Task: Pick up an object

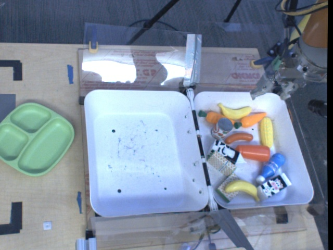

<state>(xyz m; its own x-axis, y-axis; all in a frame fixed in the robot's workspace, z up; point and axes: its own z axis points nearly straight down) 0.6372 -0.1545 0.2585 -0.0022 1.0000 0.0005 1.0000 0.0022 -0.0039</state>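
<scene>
The grey metal two-finger gripper (270,87) hangs above the far right corner of the right-hand shallow white plastic bin (301,163), over its rim; whether its fingers stand apart or together I cannot tell, and nothing shows between them. The pale wooden bench (39,202) carries both bins, with dark grey carpet beyond its far edge. The left-hand white bin (104,108) shows faint blue scribbles on its floor. A green divided plastic plate (34,138) lies near the bench's left edge. In the right bin lie the objects: a yellow toy banana (234,111) by the far edge, an orange toy carrot (253,119) beside it, a yellow corn cob (266,132), and a blue bottle (272,165) toward the near right corner.
</scene>
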